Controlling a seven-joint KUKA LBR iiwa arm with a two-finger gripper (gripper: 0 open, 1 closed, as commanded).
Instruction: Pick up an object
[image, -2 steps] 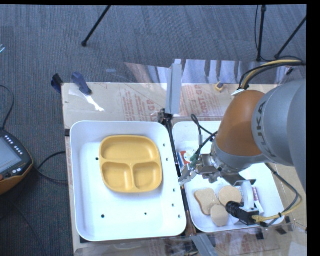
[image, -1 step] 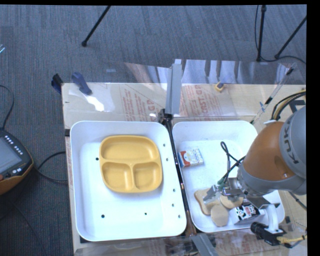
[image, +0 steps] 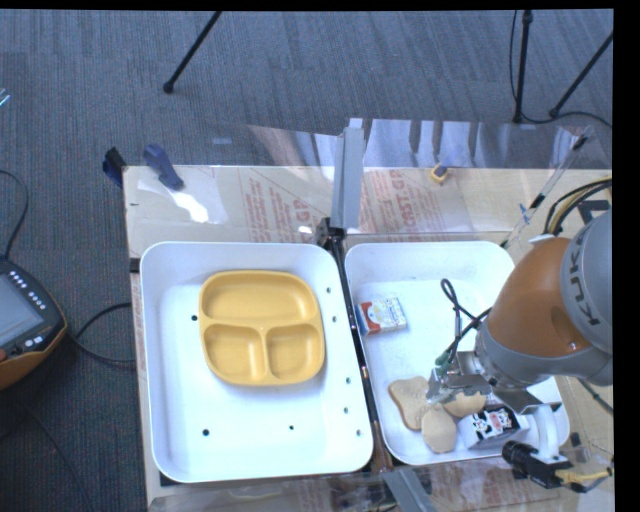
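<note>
Red mirrored print on the cardboard sheet (image: 300, 205) behind the bins, upper middle of frame, not legible. Grey arm (image: 605, 290) at right edge shows partial white letters, roughly "KU". Small carton (image: 383, 315) in right bin has red-and-white label, text too small to read. Bottle (image: 492, 425) at lower right: black-and-white label, unreadable.

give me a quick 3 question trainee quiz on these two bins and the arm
1. True or false: the yellow three-compartment plastic tray lies in the right white bin.
2. Which thing lies farthest from the hand in the right bin?
A. small red, white and blue carton
B. tan flat bread-shaped pieces
C. white bottle with black print
3. Fill in: the arm's band above the wrist is ____.

Key: 1 false, it lies in the left white bin; 2 A; 3 orange.
</note>
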